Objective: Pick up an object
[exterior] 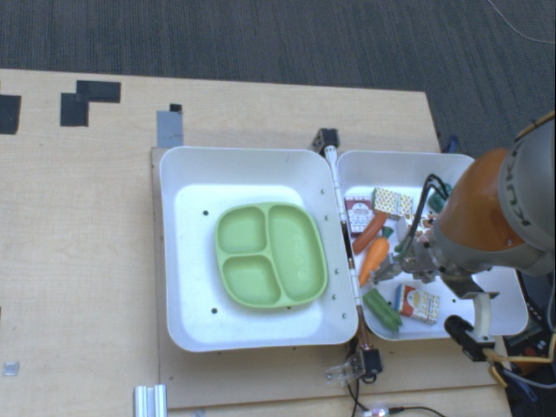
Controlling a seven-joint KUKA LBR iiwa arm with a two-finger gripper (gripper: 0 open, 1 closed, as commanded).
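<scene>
Pale wooden bench [87, 259] under a dark carpeted floor at the top carries two shallow white bins side by side. Left bin [187, 320] holds a green divided plate [271, 254] near its middle. Right bin [512, 315] holds the small things to choose from: an orange carrot [374, 255] beside the bin's left wall, a reddish sausage-like piece [369, 227] just above it, a green vegetable [381, 308] toward the near left corner, a red-and-white packet [420, 303] near the near edge, and a patterned card [393, 201] with a dark red packet [357, 208] toward the far edge

By my reading the step in hand is the approach: the arm [486, 220] hangs over the middle of the right bin, and the gripper [408, 259] sits just right of the carrot. Next it would need to settle over one item, probably the carrot, and close cleanly without dragging neighbours

Whether the pincer is apart or together I cannot tell; the wrist and cabling hide it. Nothing is seen held. The arm's bulk also covers the bin's right half
</scene>
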